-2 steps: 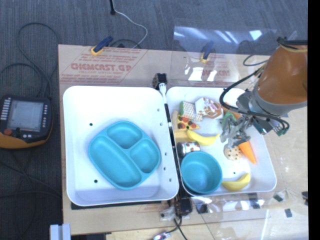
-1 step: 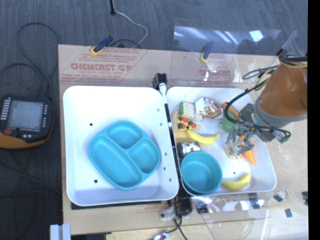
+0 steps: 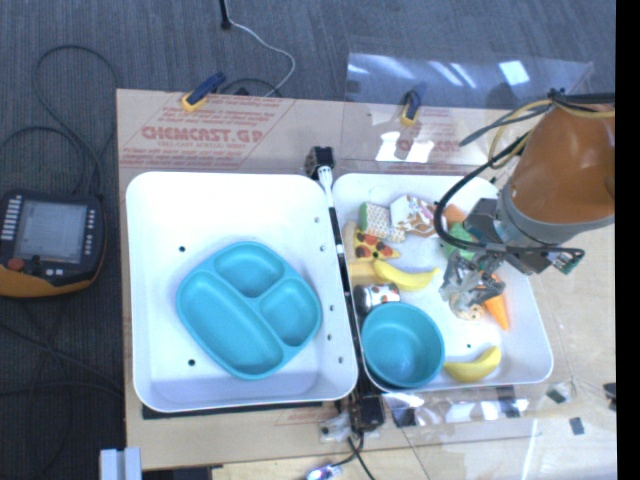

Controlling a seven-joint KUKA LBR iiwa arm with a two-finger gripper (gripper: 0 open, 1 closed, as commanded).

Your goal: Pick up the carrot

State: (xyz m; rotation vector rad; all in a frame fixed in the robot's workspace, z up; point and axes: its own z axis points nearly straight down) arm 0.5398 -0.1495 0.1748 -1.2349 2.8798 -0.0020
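The carrot [image 3: 497,310] is a small orange cone lying in the right bin [image 3: 535,353], near its right side. My gripper [image 3: 468,290] hangs low over the bin just left of the carrot, its metal fingers pointing down beside it. The grey arm with its orange band [image 3: 565,163] reaches in from the right and hides the bin's far right corner.
The right bin also holds a blue bowl [image 3: 402,343], two bananas [image 3: 405,275] [image 3: 473,365], a small can [image 3: 378,296] and some packets [image 3: 378,226]. A blue divided plate [image 3: 250,308] lies in the left bin [image 3: 160,368]. A teach pendant [image 3: 45,238] sits at far left.
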